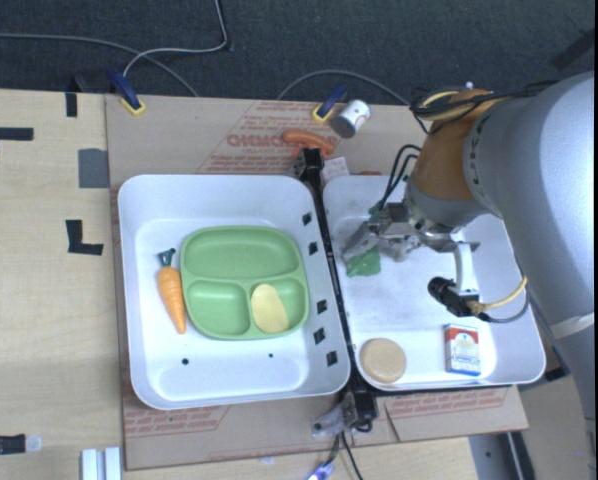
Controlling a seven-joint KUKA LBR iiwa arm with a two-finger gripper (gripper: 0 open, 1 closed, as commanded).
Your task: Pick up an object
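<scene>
- Gripper (364, 240) first: you'll find it low in the right bin (499, 368), by the wall the two bins share, its tips just over the small green object (363, 263). Whether the fingers are spread or pressed together you cannot tell from this slant, and nothing shows pinched between them.
- Your arm (509, 158) covers the far right of that bin, so the room on that side is taken by its own bulk.
- Left of the green object, beyond the shared wall, the left bin (144, 203) holds a green divided plate (241, 258) with a yellow piece (270, 308) in one compartment and a carrot (172, 298) beside it.
- Take the green object as the likely target, since the tips sit right at it; it lies near the wall, so you have little room on that side.
- Nearer the camera than the green object, a round tan piece (383, 360) and a small red-and-white box (463, 350) rest near the front rim, with open floor between.
</scene>
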